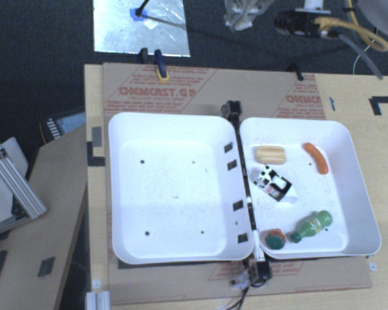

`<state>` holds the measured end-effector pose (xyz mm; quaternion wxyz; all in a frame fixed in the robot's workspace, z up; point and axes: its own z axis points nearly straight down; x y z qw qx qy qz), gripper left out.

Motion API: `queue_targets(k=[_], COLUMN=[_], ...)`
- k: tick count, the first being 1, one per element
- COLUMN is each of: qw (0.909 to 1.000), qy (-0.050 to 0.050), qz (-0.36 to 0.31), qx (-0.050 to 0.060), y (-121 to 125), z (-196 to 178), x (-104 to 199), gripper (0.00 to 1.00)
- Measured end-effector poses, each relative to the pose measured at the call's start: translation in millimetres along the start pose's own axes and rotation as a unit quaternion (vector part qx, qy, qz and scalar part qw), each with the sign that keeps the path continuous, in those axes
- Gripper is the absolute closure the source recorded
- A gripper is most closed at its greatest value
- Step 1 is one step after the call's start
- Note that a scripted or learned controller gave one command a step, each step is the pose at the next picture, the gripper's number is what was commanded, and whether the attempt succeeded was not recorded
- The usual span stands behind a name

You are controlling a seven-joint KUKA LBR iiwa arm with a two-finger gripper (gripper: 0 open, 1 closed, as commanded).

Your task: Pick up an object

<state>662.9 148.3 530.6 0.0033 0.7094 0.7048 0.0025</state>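
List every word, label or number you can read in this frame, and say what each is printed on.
"CHEMCAST GP": red print on the brown protective sheet under the two white bins, left of centre.
A second red print at the sheet's right: too blurred to read.
The small black-and-white patterned block in the right bin: pattern, nothing readable.

Both bins, the left bin (168, 192) and the right bin (349, 173), look like smooth white plastic with a faint sheen. They sit on a matt brown cardboard sheet (181, 89) with red print. The green bottle (313, 226) is glossy plastic, and the orange sausage (315, 157) is smooth and slightly shiny. The bun (270, 154) looks matt. A crinkled foil-like metal sheet (141, 17) lies on dark, rough carpet (39, 44).
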Motion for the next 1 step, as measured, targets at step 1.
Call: queue_targets(k=[1], qw=[0.9999], qy=[0.000], qz=[-0.007], qx=[0.008], y=[3.7], z=[96.5], x=[61.7], gripper=[1.00])
